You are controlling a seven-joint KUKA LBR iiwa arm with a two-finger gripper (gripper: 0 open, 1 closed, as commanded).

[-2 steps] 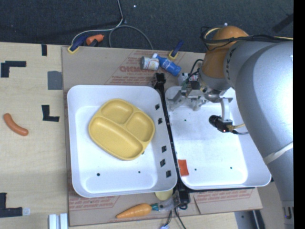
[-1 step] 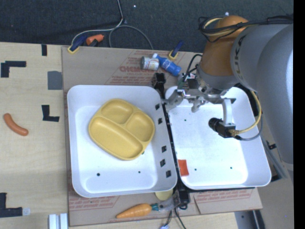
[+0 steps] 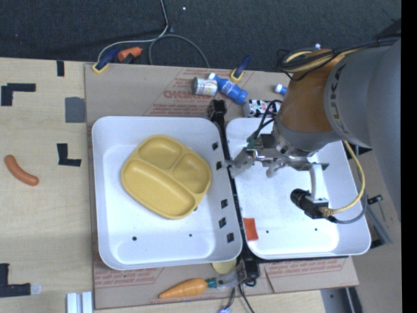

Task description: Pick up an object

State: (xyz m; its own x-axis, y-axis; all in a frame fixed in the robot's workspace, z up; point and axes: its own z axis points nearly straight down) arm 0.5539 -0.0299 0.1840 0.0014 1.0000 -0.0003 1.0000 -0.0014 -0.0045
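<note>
The wooden counter (image 3: 39,129) spans the view, w/ a brown cardboard sheet (image 3: 163,87) laid on it under both bins. The grey KUKA arm (image 3: 374,103) comes in from the right, its orange band (image 3: 309,100) just above the wrist, and hangs over the right shallow white bin (image 3: 287,230). The left shallow white bin (image 3: 156,246) sits beside it, the two touching along their inner edges.

In the left bin lies a yellow plastic divided plate (image 3: 166,175), three compartments, flat, roughly centred, a bit toward the far side.

The metal end effector (image 3: 260,162) sits low over the right bin's far-left part, near the divide between bins; whether it is open or closed can't be told from this angle, and nothing is seen between its tips. A black cylindrical fitting w/ a yellow cable (image 3: 309,204) hangs below the wrist, over the bin's middle.

A small orange-red rectangular tag (image 3: 249,229) lies on the right bin's floor, near its left wall, toward the near side, well apart from the end effector.

Outside the bins: an orange toy carrot (image 3: 186,288) on the cardboard at the near edge, a red-orange toy sausage (image 3: 21,170) on the counter far left, and a blue-and-white small bottle (image 3: 221,87) on the cardboard beyond the bins.
</note>
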